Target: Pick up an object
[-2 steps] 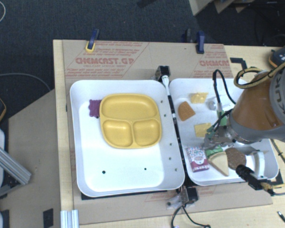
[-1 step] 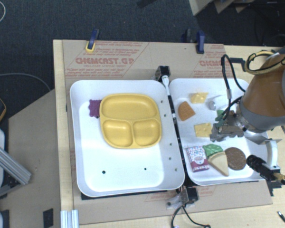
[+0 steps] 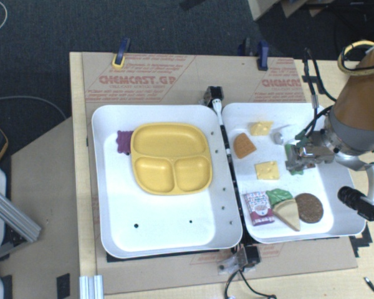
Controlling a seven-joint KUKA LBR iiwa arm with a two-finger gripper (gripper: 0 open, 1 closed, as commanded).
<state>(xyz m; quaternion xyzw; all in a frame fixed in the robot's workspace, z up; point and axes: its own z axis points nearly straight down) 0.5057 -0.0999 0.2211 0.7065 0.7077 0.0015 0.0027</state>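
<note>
Dark carpet surrounds the brown cardboard-covered tabletop (image 3: 174, 73), which carries two shallow white bins side by side. Nearest in the right bin (image 3: 324, 232) lie a red-and-white printed packet (image 3: 258, 207), a green leafy piece (image 3: 278, 196), a tan wedge-shaped slice (image 3: 288, 213) and a round dark brown patty (image 3: 309, 207). Farther back sit a yellow cheese square (image 3: 267, 170), a brown bread-like piece (image 3: 243, 145) and a second pale yellow chunk (image 3: 260, 128). The gripper (image 3: 297, 161) hangs low over the right bin, just right of the cheese square; whether its fingers are apart or together cannot be told. The left bin (image 3: 112, 217) holds a yellow three-compartment plastic tray (image 3: 171, 157), with a small purple item (image 3: 123, 141) touching its left edge.
</note>
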